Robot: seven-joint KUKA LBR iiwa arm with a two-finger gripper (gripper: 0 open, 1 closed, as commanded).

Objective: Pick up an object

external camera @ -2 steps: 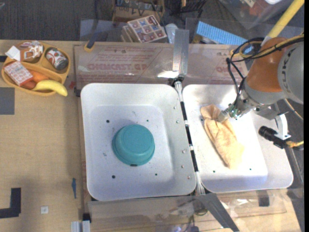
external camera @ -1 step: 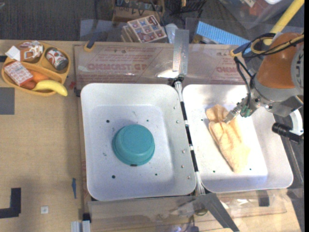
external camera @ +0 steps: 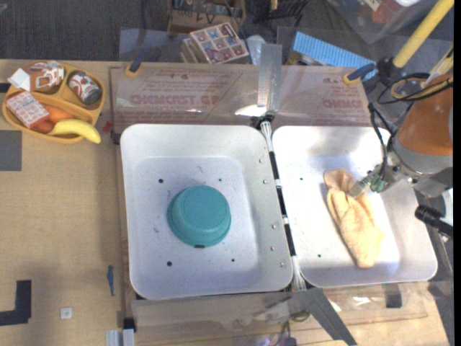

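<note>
Currently gripper touches the yellow cloth's upper edge in the right bin; finger gap too small to judge, grasp cannot be told. Teal bowl sits centre-left.

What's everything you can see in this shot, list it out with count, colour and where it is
Bins: two, white, side by side on the bench.
Bowl: one, teal, upside down in the left bin.
Cloth: one, pale yellow, crumpled in the right bin.
Tray: one, yellow, top left on the bench, holding a banana and small packaged items.
Clutter: boxes and a blue item, beyond the bench at top.
Arm: one, grey with orange band, at right.
Gripper: one, at the cloth's upper end.
</note>
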